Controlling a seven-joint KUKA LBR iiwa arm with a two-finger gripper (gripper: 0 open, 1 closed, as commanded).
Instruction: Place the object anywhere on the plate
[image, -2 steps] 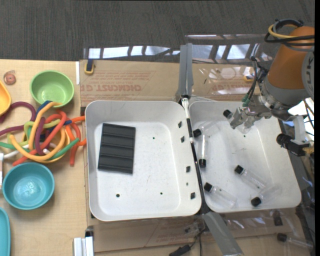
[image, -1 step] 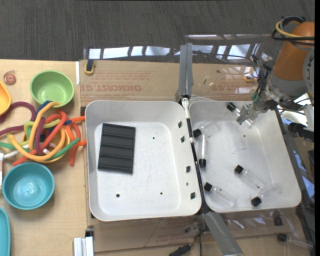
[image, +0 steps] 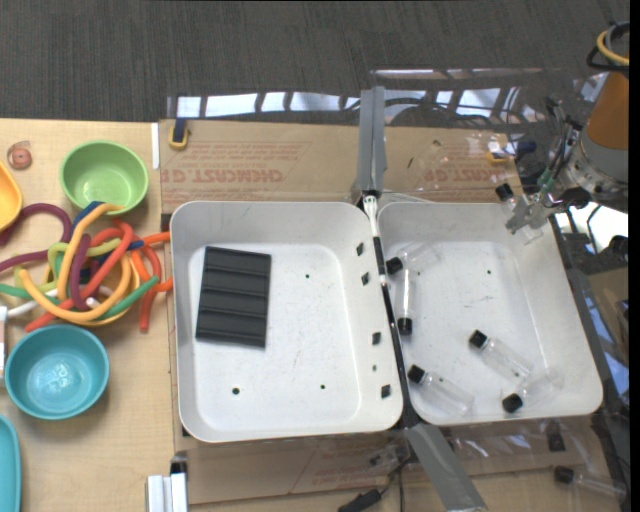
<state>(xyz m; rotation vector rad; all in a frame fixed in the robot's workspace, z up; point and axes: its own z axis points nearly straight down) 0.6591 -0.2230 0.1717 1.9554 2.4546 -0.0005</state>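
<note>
Camera view: two white bins side by side, arm at the upper right corner. Gripper (image: 524, 212) hangs over the far right rim of the right bin (image: 575, 330), holding nothing that I can see; how far it is open, cannot tell, too small and cluttered.

Right bin holds several clear vials with black caps, scattered: one vial (image: 498, 352) mid-bin, long axis running diagonally toward the near right corner, others near the left wall and near edge. All lie down and to the left of the gripper, well apart from it.

Left bin (image: 185, 330) holds a black ribbed plate (image: 234, 296), long axis running near to far, lying flat at its left side. Plate is farther left again, across the divider.

Judgement: nothing picked yet; next move is down-left into the right bin for a vial, then leftward to the plate.

Left of the bins: green bowl (image: 103, 177), blue bowl (image: 56, 371), tangle of coloured cords (image: 90, 270).
</note>
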